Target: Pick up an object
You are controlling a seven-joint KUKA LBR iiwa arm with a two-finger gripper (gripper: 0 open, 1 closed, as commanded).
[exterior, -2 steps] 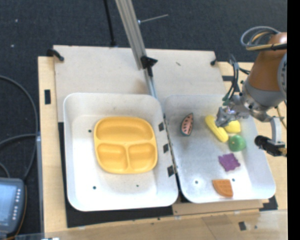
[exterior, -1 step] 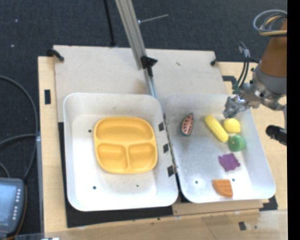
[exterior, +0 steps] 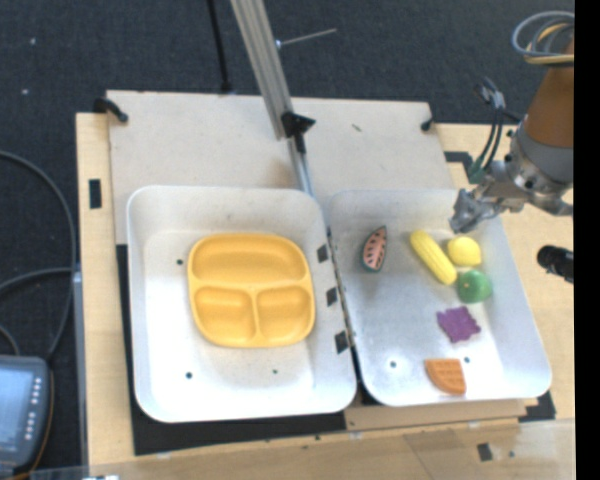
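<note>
Gripper poised just above lemon in right bin, presumably lining up a grasp; finger state impossible to tell. Corn touching lemon, likely crowding any pinch.

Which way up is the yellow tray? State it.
Right side up: the yellow tray lies flat in the left bin, its three compartments facing up with nothing in them.

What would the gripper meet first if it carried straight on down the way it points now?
Most likely the small round yellow lemon-like toy, just below the gripper in the right white bin. The long yellow corn cob toy lies close beside it; height above them is unclear.
</note>
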